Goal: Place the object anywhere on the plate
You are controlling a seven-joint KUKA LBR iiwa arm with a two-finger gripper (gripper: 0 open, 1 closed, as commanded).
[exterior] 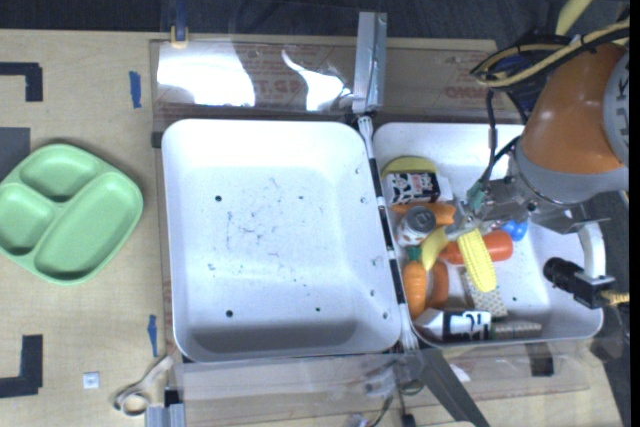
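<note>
Green plate on tan wood table with black corner marks and blue tape bits. Two white bins; right bin holds yellow corn, orange carrot, yellow banana. Arm grey with orange band.

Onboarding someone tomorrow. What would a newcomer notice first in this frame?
Probably the green plate, sitting alone on the bench left of both bins. Next, the cluster of toy food in the right bin: a yellow corn cob, a banana and a carrot piled against the bin's left wall. The gripper hangs just above that pile, while the left bin shows only scuff marks.
</note>
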